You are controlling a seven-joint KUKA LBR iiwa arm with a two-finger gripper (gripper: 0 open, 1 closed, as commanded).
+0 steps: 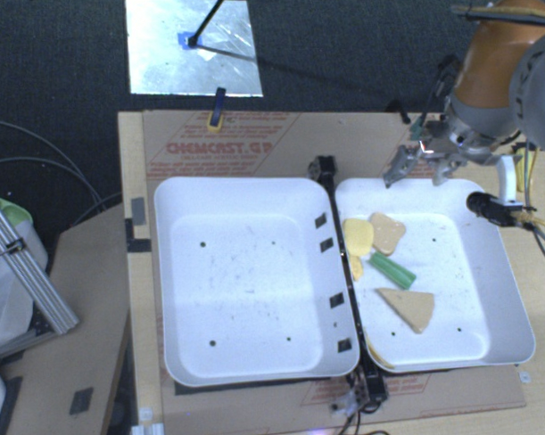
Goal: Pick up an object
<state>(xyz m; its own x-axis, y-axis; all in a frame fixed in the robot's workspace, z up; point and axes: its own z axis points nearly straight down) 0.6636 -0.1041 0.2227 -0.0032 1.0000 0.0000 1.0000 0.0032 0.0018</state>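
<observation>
The right bin (489, 276) holds a yellow piece (358, 238), a tan bread-shaped piece (386, 232), a green cylinder (393, 271) and a tan wedge (409, 307). A small yellow bit (355, 269) lies by the bin's left wall. My gripper (420, 167) hangs above the far rim of the right bin, up and to the right of these pieces, with its two fingers spread apart and nothing between them.
The left bin (248, 275) lies beside the right one, with a black hinge strip (338, 254) between them. Both rest on a cardboard sheet (225, 147). A silver plate (193, 44) lies at the back. Cables and a metal frame (24, 265) stand at the left.
</observation>
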